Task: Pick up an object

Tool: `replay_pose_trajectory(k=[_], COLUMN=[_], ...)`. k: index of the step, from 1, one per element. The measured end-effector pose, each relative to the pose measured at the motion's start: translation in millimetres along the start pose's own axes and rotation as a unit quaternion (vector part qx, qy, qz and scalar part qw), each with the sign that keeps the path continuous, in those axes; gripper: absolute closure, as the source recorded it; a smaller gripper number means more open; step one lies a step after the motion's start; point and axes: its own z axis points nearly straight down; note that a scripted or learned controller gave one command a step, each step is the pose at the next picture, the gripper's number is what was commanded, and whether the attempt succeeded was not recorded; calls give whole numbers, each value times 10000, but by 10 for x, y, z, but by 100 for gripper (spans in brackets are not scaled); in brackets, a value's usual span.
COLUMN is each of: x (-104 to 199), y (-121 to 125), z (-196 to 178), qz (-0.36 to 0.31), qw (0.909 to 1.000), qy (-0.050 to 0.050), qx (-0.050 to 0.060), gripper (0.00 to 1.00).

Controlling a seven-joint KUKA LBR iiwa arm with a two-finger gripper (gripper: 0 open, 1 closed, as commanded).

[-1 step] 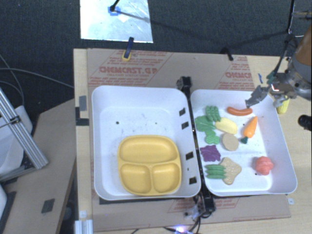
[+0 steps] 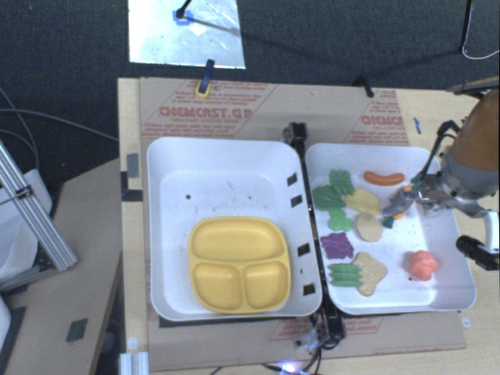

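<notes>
**Gripper low in the right bin, nothing lifted yet**

The arm (image 2: 476, 151) comes in from the right; its gripper (image 2: 397, 206) is down low in the right bin (image 2: 461, 287), near the middle of the toy food; the tips sit just beside a pale yellow piece (image 2: 362, 201) and a round tan piece (image 2: 369, 228); it is too small and dark there to see how far apart the jaws are, and I cannot tell if they have hold of anything.

All the toys lie flat on the bin floor: an orange sausage (image 2: 384, 178) at the far side; green leafy pieces (image 2: 334, 194) on the left; a purple piece (image 2: 337, 245) nearer; a green bean pod (image 2: 342, 273) and a tan cookie shape (image 2: 370, 272) at the near edge; a pink ball (image 2: 422, 264) near the right.

The left bin (image 2: 226, 162) holds a yellow tray (image 2: 240, 264) with three parts.

I think the pick is only started; the reach looks done; the grab and the lift are left.
</notes>
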Motion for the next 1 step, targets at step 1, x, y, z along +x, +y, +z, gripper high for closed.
replay_pose_trajectory(k=[1], x=[597], y=[906], z=[338], qz=[-37], qw=[10000], qy=[2], qx=[-86], gripper=[0])
